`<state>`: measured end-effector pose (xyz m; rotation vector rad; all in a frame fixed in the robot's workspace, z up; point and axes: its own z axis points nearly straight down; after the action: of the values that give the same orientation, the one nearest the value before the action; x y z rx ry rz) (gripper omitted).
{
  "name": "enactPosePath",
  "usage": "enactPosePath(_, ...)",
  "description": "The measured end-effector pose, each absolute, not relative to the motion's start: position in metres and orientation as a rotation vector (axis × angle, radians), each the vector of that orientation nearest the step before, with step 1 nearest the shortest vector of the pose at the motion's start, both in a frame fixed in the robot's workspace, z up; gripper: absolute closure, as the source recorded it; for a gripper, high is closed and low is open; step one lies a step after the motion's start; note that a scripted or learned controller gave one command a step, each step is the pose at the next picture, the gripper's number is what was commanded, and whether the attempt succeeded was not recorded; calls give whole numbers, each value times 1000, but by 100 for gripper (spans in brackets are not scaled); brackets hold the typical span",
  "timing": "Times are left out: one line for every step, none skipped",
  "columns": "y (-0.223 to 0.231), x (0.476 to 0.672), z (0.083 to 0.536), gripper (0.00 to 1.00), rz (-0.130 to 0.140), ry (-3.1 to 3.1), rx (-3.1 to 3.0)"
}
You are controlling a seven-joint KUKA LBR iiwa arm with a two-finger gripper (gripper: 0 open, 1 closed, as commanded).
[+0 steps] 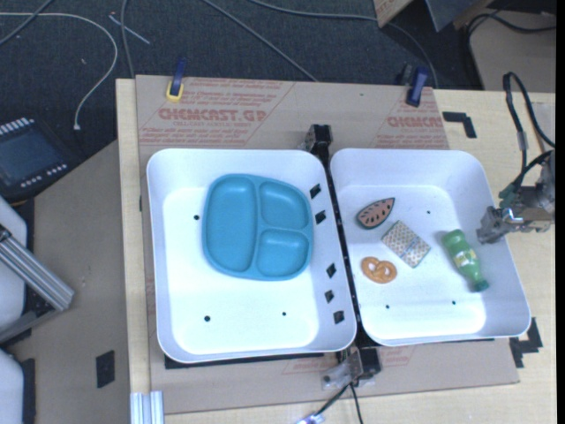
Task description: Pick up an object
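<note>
Pretzel (379, 270) lies beside patterned packet (405, 243), near green bottle (464, 258).

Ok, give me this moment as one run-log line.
claw: at right bin's right rim, nothing seen held | right bin: green bottle, pretzel, leaf, patterned packet | left bin: blue plate

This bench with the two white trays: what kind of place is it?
Probably a robotics lab: bins clamped onto a board, loose cables on the floor, and toy items such as a pretzel and a green bottle.
</note>
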<state>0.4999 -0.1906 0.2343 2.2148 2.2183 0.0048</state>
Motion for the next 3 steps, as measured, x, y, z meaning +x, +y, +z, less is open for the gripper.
enactPosePath(-191, 501, 253, 100, 3, 2221, 2217)
enactPosePath(-136, 518, 258, 100, 5, 2228, 2213)
enactPosePath(-90, 536, 255, 100, 4, 2227, 2214)
